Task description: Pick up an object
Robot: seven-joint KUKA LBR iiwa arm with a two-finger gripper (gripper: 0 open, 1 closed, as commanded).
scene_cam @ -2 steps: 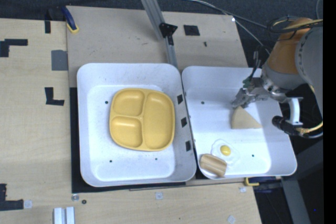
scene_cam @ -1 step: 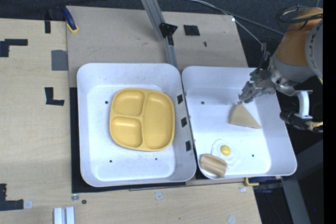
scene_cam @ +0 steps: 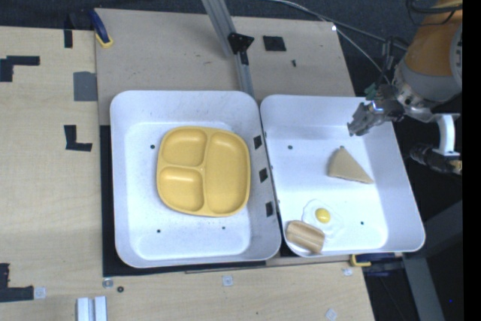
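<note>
Over the right bin (scene_cam: 398,184), near its far right corner, the gripper (scene_cam: 359,124) is hanging above the white floor with nothing between its dark fingers; whether the claw is parted or closed I cannot tell from this slant; the grey arm (scene_cam: 432,56) with its orange band is reaching in from the right edge. Just below and slightly left of the claw, apart from it, a tan wedge-shaped slice (scene_cam: 349,165) is lying flat on the bin floor; nearer the front rim a toy fried egg (scene_cam: 322,216) is sitting with its yellow yolk up, and a small brown bread roll (scene_cam: 304,236) is resting beside it, touching the front left corner of the bin. Beside this, the left bin (scene_cam: 128,184) is holding a yellow divided plate (scene_cam: 204,171) with three compartments, lying roughly at its middle; a slanted metal pole (scene_cam: 218,7) is crossing the wooden bench (scene_cam: 45,162) behind the two bins.
</note>
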